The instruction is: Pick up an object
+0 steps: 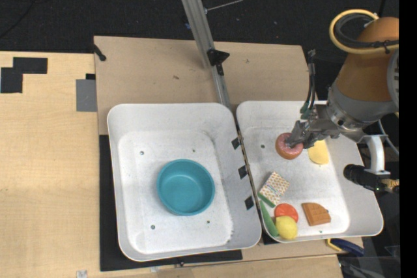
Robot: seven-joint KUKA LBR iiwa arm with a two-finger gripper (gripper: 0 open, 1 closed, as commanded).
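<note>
My gripper (pixel 298 140) reaches into the right bin (pixel 260 115) from the right and sits right over a round pink object (pixel 288 147), touching or nearly touching its top. A pale yellow piece (pixel 318 153) lies just to the right of it. Lower in the bin are a checkered cracker-like piece (pixel 274 186), a red and yellow toy (pixel 286 219) with a green strip beside it, and a brown toast-like piece (pixel 315 213).
The left bin (pixel 130 127) holds a teal bowl (pixel 186 187). A metal rail (pixel 197 16) slants down from the back to the divider between the bins. The arm's orange band (pixel 373 68) rises at the right.
</note>
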